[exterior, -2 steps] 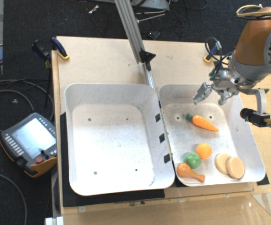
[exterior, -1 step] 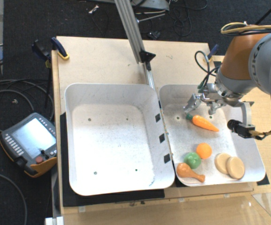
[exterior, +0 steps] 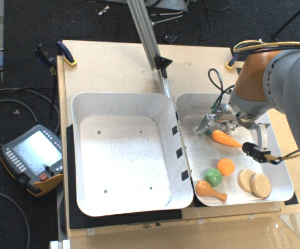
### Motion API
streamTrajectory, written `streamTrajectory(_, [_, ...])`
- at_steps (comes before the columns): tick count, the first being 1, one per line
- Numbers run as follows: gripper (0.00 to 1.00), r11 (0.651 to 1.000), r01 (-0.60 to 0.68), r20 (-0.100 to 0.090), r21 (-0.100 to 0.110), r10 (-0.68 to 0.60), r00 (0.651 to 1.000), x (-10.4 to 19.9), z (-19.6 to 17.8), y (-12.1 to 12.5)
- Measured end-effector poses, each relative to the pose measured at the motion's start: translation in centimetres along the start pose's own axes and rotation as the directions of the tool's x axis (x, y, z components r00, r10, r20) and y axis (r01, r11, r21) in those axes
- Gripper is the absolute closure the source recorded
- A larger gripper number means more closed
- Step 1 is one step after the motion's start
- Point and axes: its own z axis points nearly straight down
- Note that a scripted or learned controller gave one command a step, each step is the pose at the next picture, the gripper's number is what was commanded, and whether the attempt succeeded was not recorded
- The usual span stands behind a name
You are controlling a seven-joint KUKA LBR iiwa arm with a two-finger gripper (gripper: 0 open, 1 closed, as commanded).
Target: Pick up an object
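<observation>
since the task is just "pick up an object", nearest candidate looks like the carrot: it lies in the right bin, centre-right of the frame, just below and slightly right of the gripper. can't tell whether the gripper touches its left end, and there's no sign of anything held. gripper state: cannot tell, the wrist and cabling crowd that spot.

key relation: carrot's long axis runs from upper left to lower right across the frame, thick end toward the gripper, thin tip pointing toward the black cable connector at right. my read is the closing direction wants to sit across that axis, so lower-left to upper-right, with a small shift down-right to get over the body rather than the end.

other options sit lower in the same bin, all farther off: orange ball, green ball touching or just beside the drumstick-shaped piece, and two tan discs overlapping at lower right. left bin is well apart to the left.

risk, judged: clipping the thick end could roll the carrot toward the cable.
</observation>
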Motion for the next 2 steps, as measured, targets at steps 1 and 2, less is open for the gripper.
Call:
streamTrajectory(1, [1.0, 1.0, -0.001, 0.001, -0.007, 0.001, 1.0, 0.0, -1.4, 0.2])
streamTrajectory(2, [1.0, 1.0, 0.002, 0.002, -0.012, -0.002, 1.0, 0.2, -5.9, 0.8])
